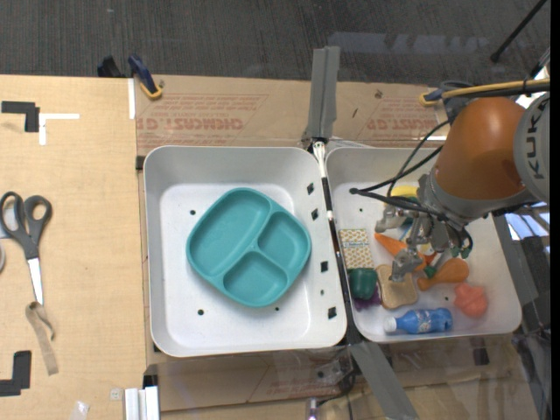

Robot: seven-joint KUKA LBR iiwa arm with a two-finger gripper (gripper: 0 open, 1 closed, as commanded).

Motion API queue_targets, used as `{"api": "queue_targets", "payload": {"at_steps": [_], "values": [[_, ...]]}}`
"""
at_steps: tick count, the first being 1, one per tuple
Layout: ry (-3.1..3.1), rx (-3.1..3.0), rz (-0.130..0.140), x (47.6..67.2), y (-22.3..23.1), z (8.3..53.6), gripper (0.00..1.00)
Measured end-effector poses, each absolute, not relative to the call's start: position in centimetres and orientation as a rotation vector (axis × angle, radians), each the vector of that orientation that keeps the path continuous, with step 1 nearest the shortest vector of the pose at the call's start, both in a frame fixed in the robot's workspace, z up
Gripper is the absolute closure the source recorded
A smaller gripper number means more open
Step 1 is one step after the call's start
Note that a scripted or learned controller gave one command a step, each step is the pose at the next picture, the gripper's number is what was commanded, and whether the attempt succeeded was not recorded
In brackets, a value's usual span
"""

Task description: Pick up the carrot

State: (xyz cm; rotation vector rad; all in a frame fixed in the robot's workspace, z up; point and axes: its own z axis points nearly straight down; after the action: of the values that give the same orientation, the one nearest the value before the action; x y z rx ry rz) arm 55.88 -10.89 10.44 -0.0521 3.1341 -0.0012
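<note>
Here, the gripper [411, 261] hangs low in the right bin [499, 322], just beside the carrot [391, 244], presumably lining up a grasp; its grip state is unclear.

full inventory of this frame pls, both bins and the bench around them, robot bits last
plate: 1, teal, three compartments, in the left bin
left bin: 1, white, shallow
right bin: 1, white, shallow, beside the left one
carrot: 1, orange, right bin, under the gripper, partly hidden
bottle: 1, blue with white label, lying at the right bin's near edge
pink toy: 1, pink, right bin's near right corner
green toy: 1, green, right bin's left side
patterned packet: 1, pale, along the right bin's left wall
scissors: 1, grey handles, bench at far left
clamp: 1, blue and yellow, bench's far edge
arm: 1, grey with orange band, from the right
gripper: 1, grey, low over the right bin's clutter
</note>
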Motion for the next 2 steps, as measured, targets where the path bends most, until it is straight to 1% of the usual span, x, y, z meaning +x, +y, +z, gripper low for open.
{"api": "queue_targets", "payload": {"at_steps": [1,2], "values": [[3.130,-0.056,-0.003,56.0,-10.8,11.4,1.00],[2.852,-1.313,0.001,49.5,-12.8,11.1,1.00]]}}
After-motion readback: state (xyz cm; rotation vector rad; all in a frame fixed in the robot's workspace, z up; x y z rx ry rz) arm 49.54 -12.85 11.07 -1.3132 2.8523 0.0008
